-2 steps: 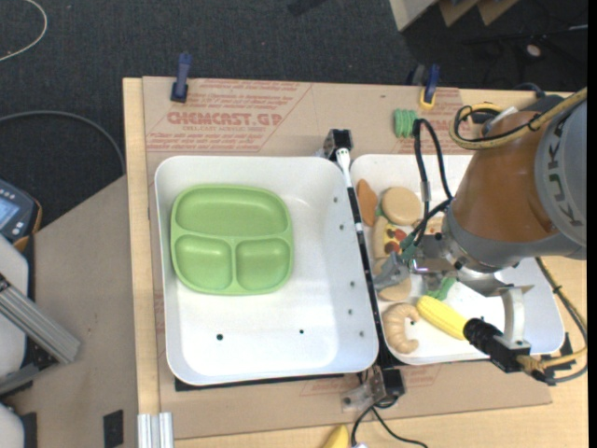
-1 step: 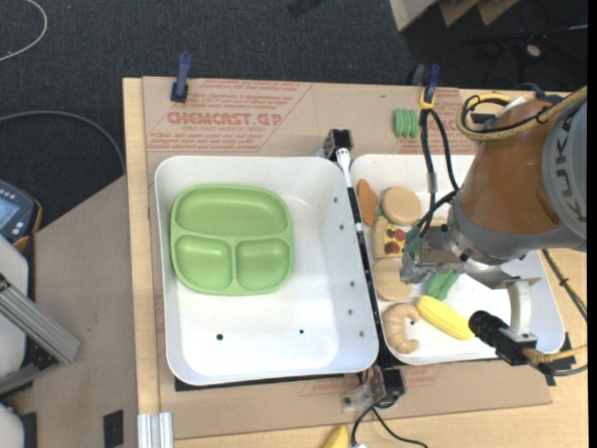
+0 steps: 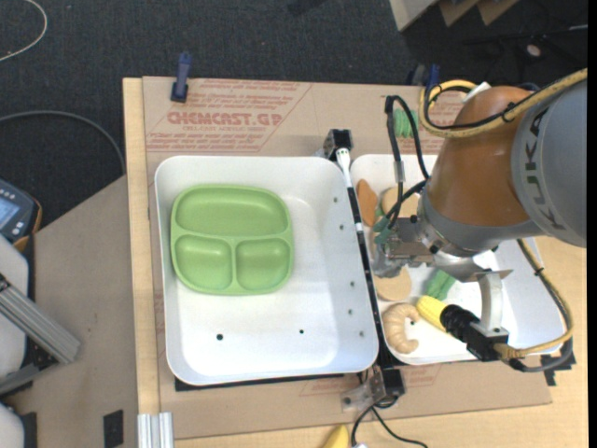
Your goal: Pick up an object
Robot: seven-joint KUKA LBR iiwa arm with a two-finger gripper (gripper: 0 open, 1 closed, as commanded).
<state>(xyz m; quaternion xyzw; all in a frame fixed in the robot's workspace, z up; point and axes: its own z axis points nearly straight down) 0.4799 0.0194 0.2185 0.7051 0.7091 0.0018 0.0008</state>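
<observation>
Arm [image 3: 476, 171] hangs beside tan crescent toy [image 3: 403, 329] lying near-to-far.

Green divided plate [image 3: 231, 239]; white left bin [image 3: 280, 348]; beige croissant [image 3: 403, 329]; orange piece [image 3: 367, 203].

Two shallow white bins [image 3: 280, 339] [image 3: 527, 311] side by side, one green three-compartment plate [image 3: 231, 239], one pale croissant-shaped toy [image 3: 403, 329], one orange piece [image 3: 367, 200], one tan round piece [image 3: 395, 287], two blue clamps [image 3: 180, 76] [image 3: 430, 73].

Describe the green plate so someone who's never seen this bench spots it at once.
Of the two white bins, take the left bin, away from the arm. The green plate lies in its far left part. It is big, rounded and split into three compartments, unlike the small items in the right bin.
</observation>
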